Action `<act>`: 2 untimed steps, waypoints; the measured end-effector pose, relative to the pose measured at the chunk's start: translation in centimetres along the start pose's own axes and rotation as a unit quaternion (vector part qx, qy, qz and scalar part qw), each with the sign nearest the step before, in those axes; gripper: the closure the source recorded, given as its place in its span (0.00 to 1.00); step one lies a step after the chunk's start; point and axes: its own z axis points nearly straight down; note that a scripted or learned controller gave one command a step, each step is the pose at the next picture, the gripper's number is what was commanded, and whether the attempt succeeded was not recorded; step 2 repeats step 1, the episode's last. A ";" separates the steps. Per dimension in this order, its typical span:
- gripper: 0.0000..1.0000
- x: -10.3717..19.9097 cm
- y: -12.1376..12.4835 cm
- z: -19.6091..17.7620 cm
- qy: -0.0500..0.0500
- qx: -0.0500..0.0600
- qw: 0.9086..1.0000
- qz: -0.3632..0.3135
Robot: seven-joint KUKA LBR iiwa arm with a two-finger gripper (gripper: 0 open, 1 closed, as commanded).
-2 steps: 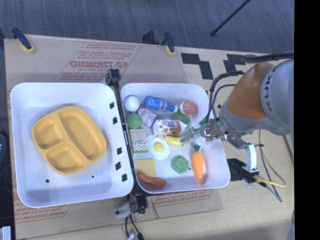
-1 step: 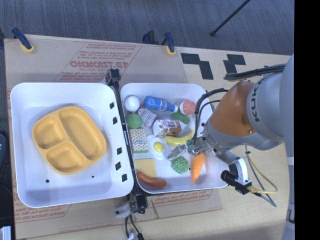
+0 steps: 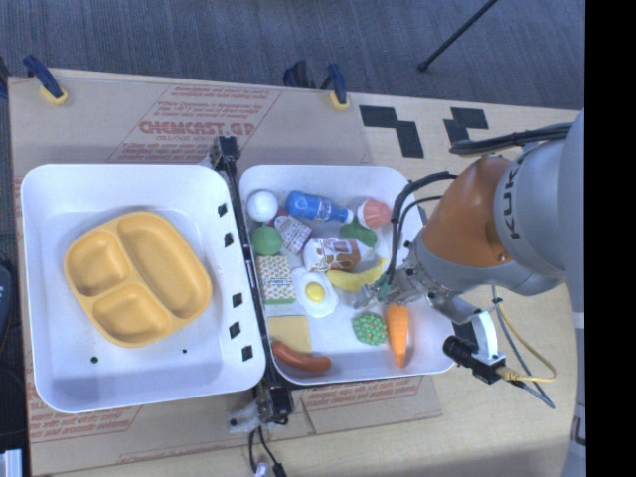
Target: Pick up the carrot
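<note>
Camera view: tapered orange carrot [image 3: 397,333], smooth plastic; gripper [image 3: 390,288] state unclear.

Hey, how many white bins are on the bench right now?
2. The left bin holds a yellow divided plate. The right bin holds the toy food, including the carrot near its right edge, just below the gripper.

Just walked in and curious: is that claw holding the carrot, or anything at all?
Gripper: right above the carrot's top end in the right bin; whether it grips anything cannot be told.
</note>
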 end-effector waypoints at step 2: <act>1.00 2.5 -1.3 -8.8 0.000 -0.001 0.993 0.114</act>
